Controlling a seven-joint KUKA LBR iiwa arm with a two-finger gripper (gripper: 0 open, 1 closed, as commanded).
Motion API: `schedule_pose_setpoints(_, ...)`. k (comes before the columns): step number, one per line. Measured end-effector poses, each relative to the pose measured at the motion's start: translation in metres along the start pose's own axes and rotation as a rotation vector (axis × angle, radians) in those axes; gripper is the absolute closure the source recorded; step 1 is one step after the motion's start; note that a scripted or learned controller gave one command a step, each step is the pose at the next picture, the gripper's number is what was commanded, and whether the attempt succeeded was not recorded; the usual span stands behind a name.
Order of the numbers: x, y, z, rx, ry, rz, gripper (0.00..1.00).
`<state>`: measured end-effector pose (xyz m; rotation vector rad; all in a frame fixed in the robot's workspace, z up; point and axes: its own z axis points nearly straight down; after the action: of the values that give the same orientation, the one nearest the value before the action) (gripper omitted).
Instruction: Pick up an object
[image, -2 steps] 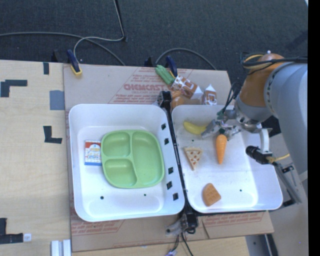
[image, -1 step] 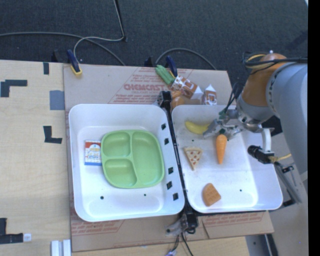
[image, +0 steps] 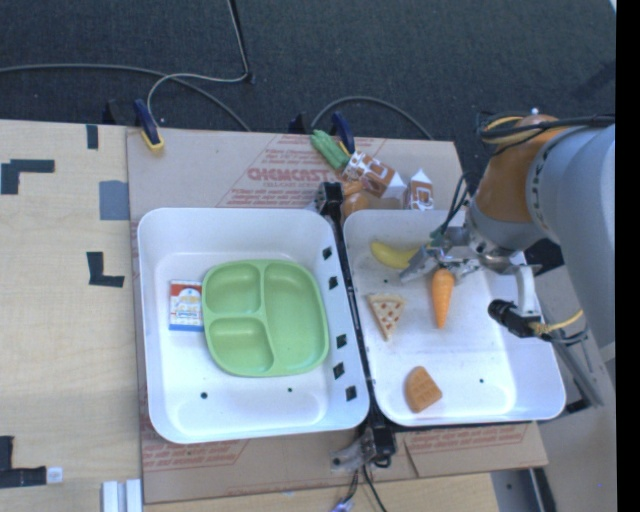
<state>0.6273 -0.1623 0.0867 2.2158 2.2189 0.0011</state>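
In the right bin lie a yellow banana, an orange carrot, a waffle-patterned triangular piece and a brown nugget-like piece. My gripper hangs low over the bin's upper middle, just above the carrot's top end and right of the banana. Its fingers look spread, with nothing between them. The grey arm with its orange band comes in from the upper right.
The left bin holds a green divided plate and a small printed card or box beside it. Behind the bins sit a green object and small cartons. Cables run across the dark floor at the top.
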Motion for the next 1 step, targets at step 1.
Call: schedule_pose_setpoints(1,-0.0015,-0.0050,-0.0003,-0.002,0.001,-0.001,0.00)
